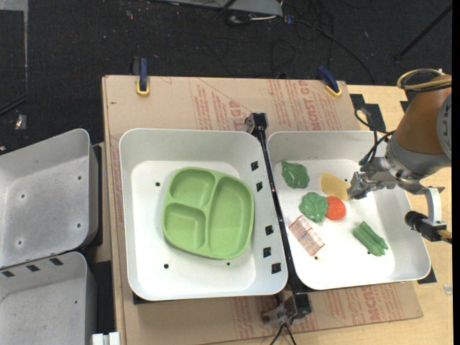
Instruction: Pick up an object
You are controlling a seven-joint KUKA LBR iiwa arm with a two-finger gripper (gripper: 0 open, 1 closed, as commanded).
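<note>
The right bin (402, 264) holds several small objects: a dark green leafy piece (294, 173), a yellow piece (333, 185), a green lump (313, 205), a red-orange ball (336, 208), a green stick-like piece (370, 238) and a pink-and-white wrapped packet (307, 235). My gripper (357, 187) comes in from the right and hangs low over the bin, just right of the yellow piece and above the red-orange ball. Nothing shows between its tips.
The left bin (136, 264) holds a light green divided tray (209, 213). A black divider (269, 192) runs between the bins. White metal panels (43, 192) lie off the bench to the left. Cables cross the dark floor behind.
</note>
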